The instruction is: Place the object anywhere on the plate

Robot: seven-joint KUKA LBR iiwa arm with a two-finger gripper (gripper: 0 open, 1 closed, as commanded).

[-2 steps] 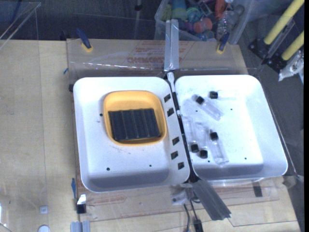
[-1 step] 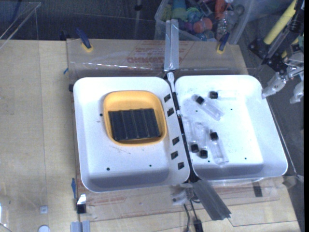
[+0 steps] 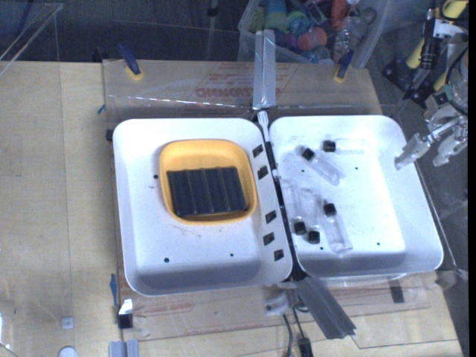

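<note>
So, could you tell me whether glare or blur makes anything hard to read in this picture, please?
In the camera view, the clear vials in the right bin nearly vanish against the bright white floor, so their black caps mark them best; the gripper at that bin's right rim looks soft and pale; the yellow plate with its dark ribbed insert reads sharply.

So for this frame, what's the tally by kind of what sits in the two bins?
Yellow plate, left bin: 1
Dark ribbed block on the plate: 1
Clear vials with black caps, right bin: 4 as far as I can tell, at and
Total: 6
</note>
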